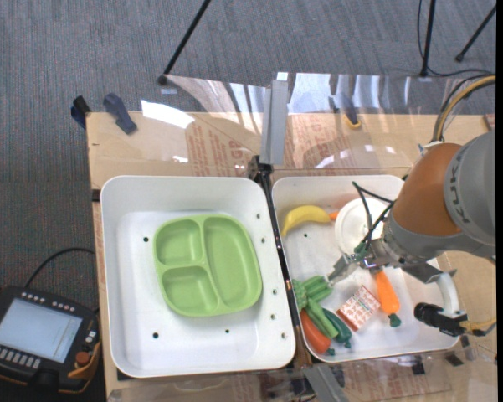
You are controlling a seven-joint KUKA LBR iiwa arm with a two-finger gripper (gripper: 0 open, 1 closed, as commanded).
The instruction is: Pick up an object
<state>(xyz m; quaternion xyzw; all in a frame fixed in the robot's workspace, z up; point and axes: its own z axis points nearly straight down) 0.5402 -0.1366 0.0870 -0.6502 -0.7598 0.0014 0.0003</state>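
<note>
- so the arm (pixel 477 199) is reaching in from the right over the right bin (pixel 393 342), and the hand (pixel 341 270) is hanging low around the middle of that bin
- honestly I can't tell whether the hand is spread apart or closed up (it's just reading as one slanted grey sliver from up here)
- the hand's tip is pointing down and to the left, ending up just beside a bunch of green pods (pixel 315 291) lying near the bin's left wall; can't say if it's actually touching them
- more green pods (pixel 333 322) are lying a bit nearer the front, right next to a red-orange piece (pixel 313 333) sitting in the front left corner
- a carrot (pixel 387 293) is lying just to the right of the hand, green end pointing toward the front edge
- a little red and white packet (pixel 358 306) is sitting between the pods and the carrot
- a banana (pixel 308 217) is lying toward the back left, with a white round dish (pixel 350 224) just beside it, partly tucked under the arm
- the left bin (pixel 125 249) is holding a green divided plate (pixel 207 265), lying flat roughly in the centre
- both bins are sitting side by side on the table (pixel 151 145), edges meeting down the middle
- a pendant with a screen (pixel 33 329) is lying on the floor off the table's front left corner
</note>
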